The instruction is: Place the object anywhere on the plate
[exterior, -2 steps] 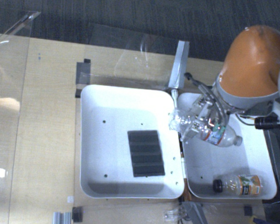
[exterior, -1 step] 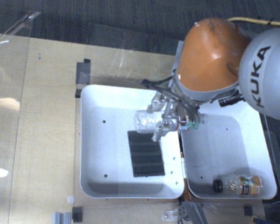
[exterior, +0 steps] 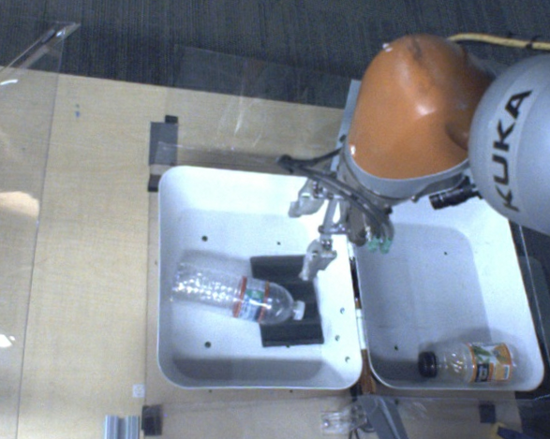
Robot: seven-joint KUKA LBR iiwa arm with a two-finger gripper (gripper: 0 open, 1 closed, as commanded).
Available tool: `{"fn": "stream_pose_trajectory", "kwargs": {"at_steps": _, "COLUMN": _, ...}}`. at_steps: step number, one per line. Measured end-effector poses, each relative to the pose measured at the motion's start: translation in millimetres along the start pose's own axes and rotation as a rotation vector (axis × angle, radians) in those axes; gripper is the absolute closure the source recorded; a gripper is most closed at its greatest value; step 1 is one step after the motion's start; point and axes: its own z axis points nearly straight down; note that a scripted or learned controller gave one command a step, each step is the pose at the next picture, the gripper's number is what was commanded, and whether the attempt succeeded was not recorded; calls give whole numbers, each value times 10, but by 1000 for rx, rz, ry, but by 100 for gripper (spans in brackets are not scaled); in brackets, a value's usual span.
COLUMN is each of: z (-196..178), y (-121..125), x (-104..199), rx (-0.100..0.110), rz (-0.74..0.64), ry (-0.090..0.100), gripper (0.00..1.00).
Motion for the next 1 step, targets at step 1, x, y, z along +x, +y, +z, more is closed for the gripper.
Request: {"fn": "stream_pose_trajectory", "kwargs": {"at_steps": 1, "z": 193, "y": 9, "x": 607, "rx": 0, "rz": -258, "ry": 2, "gripper": 0}}
